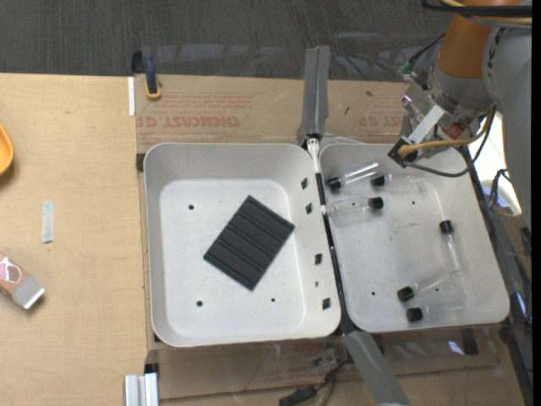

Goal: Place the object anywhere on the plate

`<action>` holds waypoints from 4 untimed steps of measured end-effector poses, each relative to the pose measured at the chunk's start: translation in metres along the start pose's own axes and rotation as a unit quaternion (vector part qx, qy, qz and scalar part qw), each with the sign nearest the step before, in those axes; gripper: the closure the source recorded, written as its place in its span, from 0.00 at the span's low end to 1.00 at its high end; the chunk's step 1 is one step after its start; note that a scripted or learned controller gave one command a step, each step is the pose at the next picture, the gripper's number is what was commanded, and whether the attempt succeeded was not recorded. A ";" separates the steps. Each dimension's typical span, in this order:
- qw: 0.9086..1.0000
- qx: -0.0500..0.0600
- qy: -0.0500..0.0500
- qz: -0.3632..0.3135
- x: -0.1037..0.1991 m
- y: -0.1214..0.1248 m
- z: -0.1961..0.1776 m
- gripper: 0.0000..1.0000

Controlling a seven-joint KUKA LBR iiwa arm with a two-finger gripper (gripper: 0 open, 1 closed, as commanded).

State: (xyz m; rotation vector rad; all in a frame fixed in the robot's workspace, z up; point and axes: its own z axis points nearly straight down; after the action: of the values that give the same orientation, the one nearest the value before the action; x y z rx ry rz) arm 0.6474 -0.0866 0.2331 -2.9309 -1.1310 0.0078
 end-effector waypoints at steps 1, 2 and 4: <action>0.999 0.000 0.001 -0.053 0.081 -0.091 -0.051 1.00; 0.999 0.000 0.001 -0.053 0.081 -0.091 -0.051 0.00; 0.803 -0.002 0.001 -0.596 0.158 -0.161 -0.158 0.00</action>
State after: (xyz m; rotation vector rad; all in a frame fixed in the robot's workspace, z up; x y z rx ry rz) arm 0.6574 0.1388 0.3903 -1.6811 -2.6540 0.0027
